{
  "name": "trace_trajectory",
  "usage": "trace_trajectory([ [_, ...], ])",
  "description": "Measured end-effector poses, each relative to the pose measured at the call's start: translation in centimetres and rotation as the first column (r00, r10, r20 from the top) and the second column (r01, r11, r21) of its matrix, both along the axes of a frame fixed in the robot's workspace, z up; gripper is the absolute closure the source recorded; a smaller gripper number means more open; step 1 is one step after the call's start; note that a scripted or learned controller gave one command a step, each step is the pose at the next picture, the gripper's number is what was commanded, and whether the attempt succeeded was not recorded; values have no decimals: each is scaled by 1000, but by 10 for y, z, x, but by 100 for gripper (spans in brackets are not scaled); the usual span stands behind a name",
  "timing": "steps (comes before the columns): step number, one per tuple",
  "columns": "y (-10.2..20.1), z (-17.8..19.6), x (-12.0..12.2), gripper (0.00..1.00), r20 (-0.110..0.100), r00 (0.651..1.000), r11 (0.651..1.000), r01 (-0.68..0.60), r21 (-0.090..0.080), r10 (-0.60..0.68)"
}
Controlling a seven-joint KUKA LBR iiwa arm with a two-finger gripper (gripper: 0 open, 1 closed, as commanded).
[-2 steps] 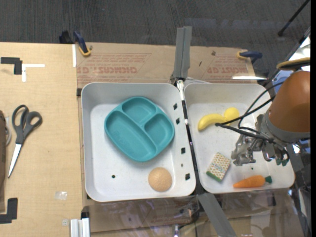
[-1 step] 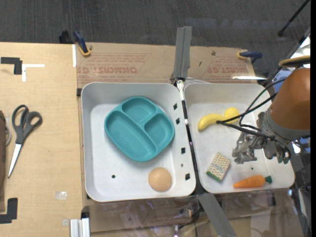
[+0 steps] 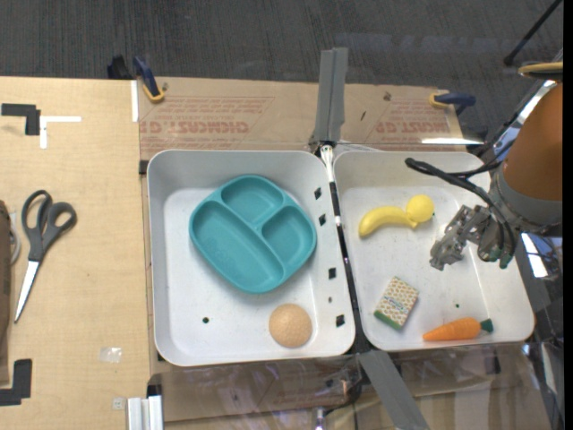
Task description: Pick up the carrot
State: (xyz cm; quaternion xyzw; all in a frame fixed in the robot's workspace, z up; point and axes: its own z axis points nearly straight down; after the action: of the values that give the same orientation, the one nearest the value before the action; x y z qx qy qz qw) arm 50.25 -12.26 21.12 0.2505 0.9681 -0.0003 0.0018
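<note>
The carrot, orange with a green top at its right end, lies along the front wall of the right bin. My gripper hangs over the right part of that bin, above and slightly left of the carrot, well apart from it. Nothing shows between its fingers.
In the right bin a yellow banana and a yellow lemon lie at the back left, and a small patterned packet sits left of the carrot. The left bin holds a teal divided plate and a tan egg-like ball. Scissors lie on the bench at far left.
</note>
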Motion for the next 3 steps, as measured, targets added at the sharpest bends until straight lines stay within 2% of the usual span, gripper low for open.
trace_trajectory([
  [1, -61, 48, -19, 100, 1, 923, 923, -385, -2, 385],
  [2, -38, 83, -22, 100, 1, 782, 782, -624, -2, 624],
  [3, -28, 108, -11, 100, 0, 365, 365, -931, -2, 931],
])
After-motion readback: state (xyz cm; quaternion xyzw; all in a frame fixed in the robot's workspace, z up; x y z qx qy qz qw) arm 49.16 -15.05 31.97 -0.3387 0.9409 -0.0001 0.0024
